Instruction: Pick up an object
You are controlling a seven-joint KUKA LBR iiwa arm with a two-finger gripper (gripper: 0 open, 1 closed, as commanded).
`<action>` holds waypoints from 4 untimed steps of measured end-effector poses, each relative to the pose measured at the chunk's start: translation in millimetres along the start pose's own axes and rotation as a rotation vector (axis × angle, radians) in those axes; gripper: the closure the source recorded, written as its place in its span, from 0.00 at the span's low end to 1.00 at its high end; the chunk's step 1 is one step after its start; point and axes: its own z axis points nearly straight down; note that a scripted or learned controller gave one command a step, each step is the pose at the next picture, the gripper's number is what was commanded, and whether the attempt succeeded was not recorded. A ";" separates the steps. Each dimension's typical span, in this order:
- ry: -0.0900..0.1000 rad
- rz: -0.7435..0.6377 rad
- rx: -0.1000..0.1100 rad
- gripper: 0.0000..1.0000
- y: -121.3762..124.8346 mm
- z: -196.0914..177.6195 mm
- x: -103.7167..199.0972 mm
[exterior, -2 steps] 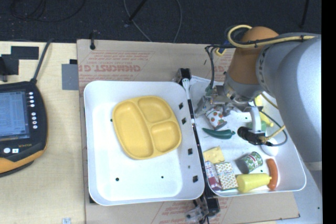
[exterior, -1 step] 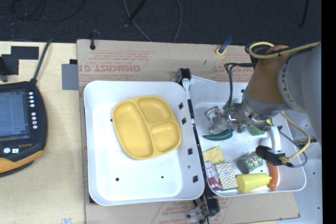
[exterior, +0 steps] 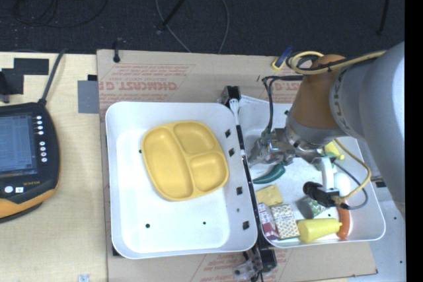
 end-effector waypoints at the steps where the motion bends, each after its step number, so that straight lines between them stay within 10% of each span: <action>1: -0.002 0.000 -0.006 0.00 53.0 -1.0 -9.8; 2: -0.004 0.006 -0.003 0.00 50.3 -1.1 -59.6; 3: 0.001 0.001 0.002 0.00 22.2 -0.2 -11.7; 4: -0.001 0.005 0.001 0.00 -5.9 -0.3 -36.3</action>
